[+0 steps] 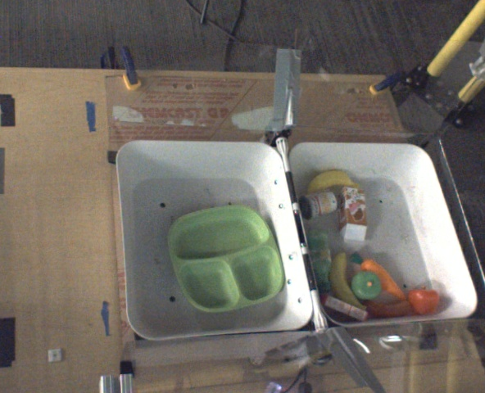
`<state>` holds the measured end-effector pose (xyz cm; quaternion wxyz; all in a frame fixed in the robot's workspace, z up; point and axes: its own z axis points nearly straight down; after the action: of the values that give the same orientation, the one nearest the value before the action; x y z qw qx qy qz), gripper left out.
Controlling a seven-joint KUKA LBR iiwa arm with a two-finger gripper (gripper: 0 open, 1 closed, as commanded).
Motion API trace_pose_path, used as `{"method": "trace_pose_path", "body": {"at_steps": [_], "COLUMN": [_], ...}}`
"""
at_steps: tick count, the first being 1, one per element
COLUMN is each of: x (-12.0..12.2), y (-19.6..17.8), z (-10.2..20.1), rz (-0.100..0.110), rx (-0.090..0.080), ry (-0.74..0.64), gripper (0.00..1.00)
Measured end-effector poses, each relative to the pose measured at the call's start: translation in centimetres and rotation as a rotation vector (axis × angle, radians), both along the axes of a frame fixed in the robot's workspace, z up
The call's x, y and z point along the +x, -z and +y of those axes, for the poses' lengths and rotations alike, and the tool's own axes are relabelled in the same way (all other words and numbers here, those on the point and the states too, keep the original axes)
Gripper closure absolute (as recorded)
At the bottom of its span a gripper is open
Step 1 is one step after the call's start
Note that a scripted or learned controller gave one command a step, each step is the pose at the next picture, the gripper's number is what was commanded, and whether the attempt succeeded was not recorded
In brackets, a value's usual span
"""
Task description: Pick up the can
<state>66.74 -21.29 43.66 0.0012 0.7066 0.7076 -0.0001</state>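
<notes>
The can (365, 285) – green top up – stands in the right bin (439, 219), near its front wall, between a banana (341, 275) and a carrot (384, 275), touching both. The left bin (144, 178) holds a green tray (224, 257) – both bins sit on the bench (46, 219).

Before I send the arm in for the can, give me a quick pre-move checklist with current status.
1. Can located: cannot tell; a small green-topped round item among the toys may be it.
2. Space around that item: not ok; a carrot and a banana crowd it.
3. Right bin far half free for approach: ok.
4. Green tray sits in the left bin, away from the target: ok.
5. Small bottle and carton lie apart from the cluster: ok.
</notes>
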Motion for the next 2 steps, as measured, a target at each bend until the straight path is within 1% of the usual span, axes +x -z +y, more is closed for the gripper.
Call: {"method": "trace_pose_path", "body": {"at_steps": [1, 2], "x": [0.1, 0.2], "y": [0.1, -1.1], "z": [-0.8, -0.6], "rz": [-0.002, -0.008], "rx": [0.000, -0.004], "ry": [0.163, 0.159], "gripper": [1.00, 1.00]}}
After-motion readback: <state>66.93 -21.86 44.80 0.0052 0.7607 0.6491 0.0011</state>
